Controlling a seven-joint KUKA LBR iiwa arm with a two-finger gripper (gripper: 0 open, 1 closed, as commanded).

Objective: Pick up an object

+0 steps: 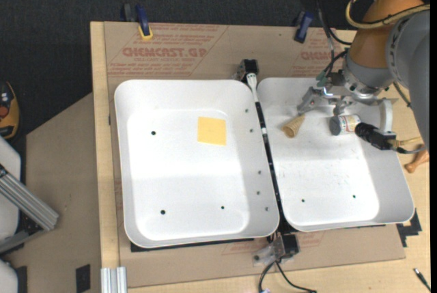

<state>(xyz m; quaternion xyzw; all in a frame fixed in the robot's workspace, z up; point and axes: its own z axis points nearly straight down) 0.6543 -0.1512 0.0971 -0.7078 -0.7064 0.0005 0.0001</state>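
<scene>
- The gripper [326,99] hangs low over the far part of the right bin [328,179], at the end of the grey arm [410,46] that reaches in from the right.
- Seen from above, the wrist hides the jaws, so I cannot tell if they are spread or pressed together. Nothing can be seen pinched between them.
- A small tan tapered piece [295,126], like a cork, lies on its side on the right bin's floor. It is near the bin's left wall and in its far half.
- The tan piece sits just beside the gripper, on the side nearer the camera and to the left. I cannot tell if the two touch.
- A flat yellow square [212,130] lies in the left bin [136,169], a little beyond the middle and well apart from the gripper.
- Both bins rest side by side on a brown paper-faced board [177,49] with red print.
- Two blue clamps [143,17] grip the board's far edge.
</scene>
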